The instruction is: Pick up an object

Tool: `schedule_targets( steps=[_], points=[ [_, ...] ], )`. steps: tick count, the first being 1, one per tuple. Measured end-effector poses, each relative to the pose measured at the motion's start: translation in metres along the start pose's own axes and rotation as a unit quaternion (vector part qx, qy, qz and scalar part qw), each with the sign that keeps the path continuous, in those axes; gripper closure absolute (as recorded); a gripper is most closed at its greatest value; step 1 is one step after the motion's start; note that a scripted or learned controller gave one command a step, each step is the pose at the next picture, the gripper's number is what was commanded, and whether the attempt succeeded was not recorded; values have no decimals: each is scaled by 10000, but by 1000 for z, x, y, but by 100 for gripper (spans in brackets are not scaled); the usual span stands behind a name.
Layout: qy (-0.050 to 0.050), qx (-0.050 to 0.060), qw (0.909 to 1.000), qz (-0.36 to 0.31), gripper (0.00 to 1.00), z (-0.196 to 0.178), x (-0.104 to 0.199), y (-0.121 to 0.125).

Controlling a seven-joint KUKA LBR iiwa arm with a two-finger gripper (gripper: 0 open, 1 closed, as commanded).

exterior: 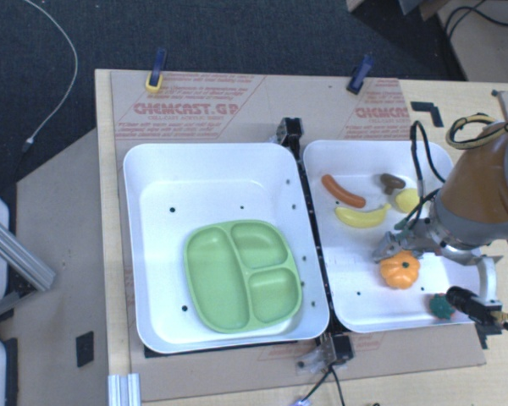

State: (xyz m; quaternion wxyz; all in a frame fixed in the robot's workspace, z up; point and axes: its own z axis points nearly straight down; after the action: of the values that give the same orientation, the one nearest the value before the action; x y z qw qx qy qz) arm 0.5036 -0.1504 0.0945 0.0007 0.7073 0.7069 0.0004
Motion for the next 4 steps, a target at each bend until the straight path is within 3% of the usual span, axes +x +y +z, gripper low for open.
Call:
schedule_targets(
  steps=[1,3,4],
  points=[
    [-10,-22,10000,-11,100,-51,4,11],
    [-11,-29,10000,-7,100,-156,-2,6],
    [6,-11,10000,-37,100,-162,52,12]
  ],
)
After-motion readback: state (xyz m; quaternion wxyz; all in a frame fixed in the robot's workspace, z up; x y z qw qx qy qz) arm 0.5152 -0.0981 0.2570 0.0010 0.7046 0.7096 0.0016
